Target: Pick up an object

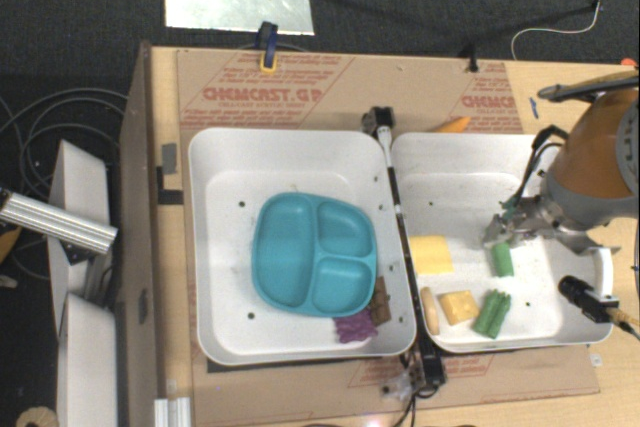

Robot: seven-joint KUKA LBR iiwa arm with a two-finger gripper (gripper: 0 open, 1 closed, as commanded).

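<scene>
From my feed the arm (pixel 600 160) comes in from the right, orange band up top, wrist bent down into the right bin (pixel 450 165). The gripper (pixel 503 233) sits low over a small green block (pixel 501 260), right at its top end; honestly can't tell how the fingers stand. A yellow sponge (pixel 432 255) lies just left of it, and a teal tray (pixel 315 255) sits in the left bin (pixel 230 175). The board (pixel 300 80) behind reads "CHEMCAST" in red.
</scene>
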